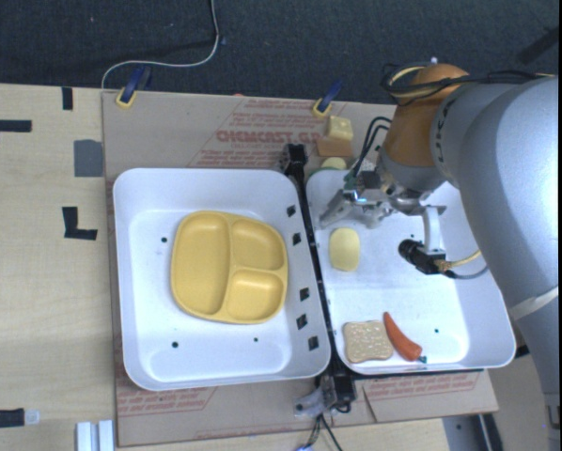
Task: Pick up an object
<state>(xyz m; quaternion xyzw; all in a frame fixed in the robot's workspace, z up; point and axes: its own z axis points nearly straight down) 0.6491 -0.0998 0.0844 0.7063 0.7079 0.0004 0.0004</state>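
In the right bin (478,332) lie a pale yellow rounded piece (345,249), a slice of toast (366,341) and a red-orange pepper-like piece (402,336). My gripper (353,216) hangs over the bin's far left corner, just beyond the yellow piece. Its grey fingers (330,215) are spread apart and open, with nothing between them. The toast and red piece sit near the front edge, well away from the gripper.
A yellow divided plate (229,266) lies in the left bin (140,346). A tan block (335,137) and a small pale object (333,164) sit on the cardboard behind the bins. The grey arm (507,186) covers the right bin's far right side.
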